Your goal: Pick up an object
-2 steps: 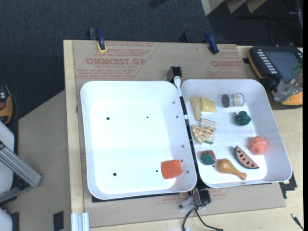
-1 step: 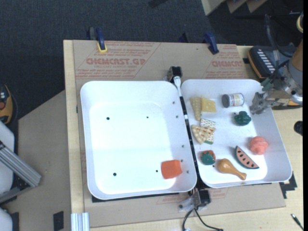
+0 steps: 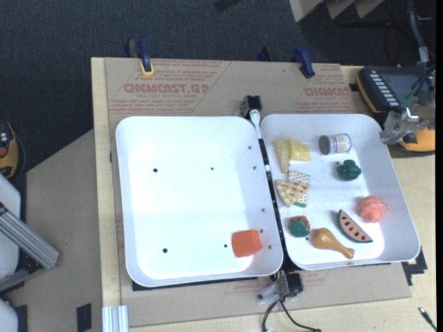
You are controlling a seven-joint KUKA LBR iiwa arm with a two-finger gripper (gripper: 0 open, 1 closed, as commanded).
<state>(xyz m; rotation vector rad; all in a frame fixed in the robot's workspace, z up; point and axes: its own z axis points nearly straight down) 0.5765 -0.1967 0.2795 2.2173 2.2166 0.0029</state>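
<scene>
Target should be the orange block (image 3: pixel 246 243), alone in the left bin (image 3: pixel 180 133): centre over it, descend straight; gripper (image 3: pixel 396 125) state can't tell.

Most of the left bin (image 3: pixel 138 185) is lying open to me, with just an orange block (image 3: pixel 246 243) sitting near its front right corner. The right bin (image 3: pixel 396 185) is crowding me: cheese (image 3: pixel 299 151), crackers (image 3: pixel 293 188), jar (image 3: pixel 335 144), watermelon slice (image 3: pixel 354 227) and drumstick (image 3: pixel 331 241) are sitting near together.

The grey and yellow device (image 3: pixel 415 126) at the bench's right runs off the picture's edge. The tiny jar (image 3: pixel 335 144) has an unreadable label. The white bulky shape (image 3: pixel 8 206) at left is cropped.
</scene>
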